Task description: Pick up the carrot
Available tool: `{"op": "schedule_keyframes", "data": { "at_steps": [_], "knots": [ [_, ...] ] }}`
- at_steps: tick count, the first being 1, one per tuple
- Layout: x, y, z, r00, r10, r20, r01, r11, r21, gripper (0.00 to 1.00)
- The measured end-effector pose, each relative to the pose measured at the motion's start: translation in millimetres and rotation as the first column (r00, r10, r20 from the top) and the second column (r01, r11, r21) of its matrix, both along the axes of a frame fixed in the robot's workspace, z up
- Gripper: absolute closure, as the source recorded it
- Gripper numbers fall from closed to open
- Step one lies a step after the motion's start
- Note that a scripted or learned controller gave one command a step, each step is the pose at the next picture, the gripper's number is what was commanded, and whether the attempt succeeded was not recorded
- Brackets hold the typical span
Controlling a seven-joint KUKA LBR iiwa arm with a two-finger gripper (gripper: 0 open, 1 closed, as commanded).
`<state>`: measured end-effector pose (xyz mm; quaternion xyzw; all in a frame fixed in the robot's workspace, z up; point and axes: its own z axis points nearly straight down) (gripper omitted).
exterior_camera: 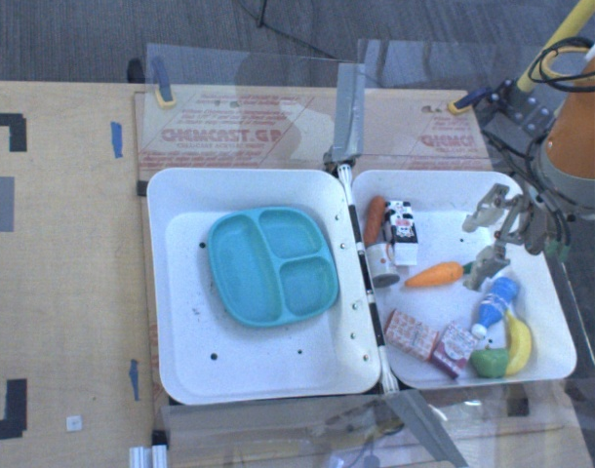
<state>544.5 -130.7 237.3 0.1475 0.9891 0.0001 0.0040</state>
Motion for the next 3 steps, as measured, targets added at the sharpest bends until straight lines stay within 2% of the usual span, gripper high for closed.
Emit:
{"op": "schedule_keyframes", "data": {
  "at_steps": [1,2,3],
  "knots": [
    [12,-28,-32,0.952,0.307,-0.003,-0.307,0.952,0.0,0.0],
    [59,-25,-149,0.89,0.456,0.002,-0.456,0.89,-0.004,0.0],
    [63,-25,-135,0.893,0.45,0.015,-0.45,0.893,-0.009,1.0]
  ]
}}
